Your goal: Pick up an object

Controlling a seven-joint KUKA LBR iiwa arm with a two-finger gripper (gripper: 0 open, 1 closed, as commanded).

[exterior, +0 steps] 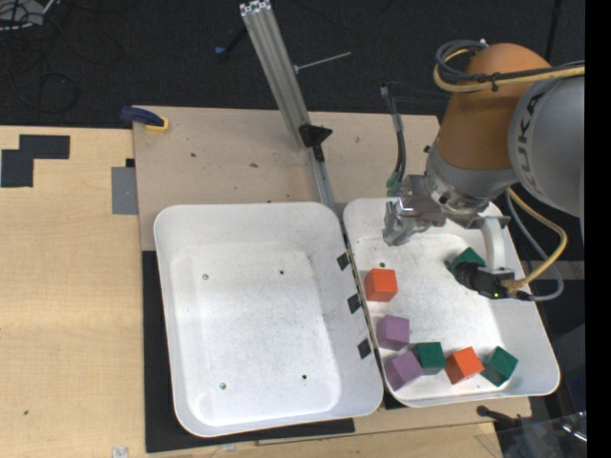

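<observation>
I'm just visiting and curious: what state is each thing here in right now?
Gripper: above the right bin, nothing seen between its fingers.
Orange block: lying alone in that bin.
Purple blocks: lying side by side.
Left bin: sitting flat beside the right bin.

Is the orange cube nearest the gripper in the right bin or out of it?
In: the orange cube rests on the right bin's floor.
</observation>
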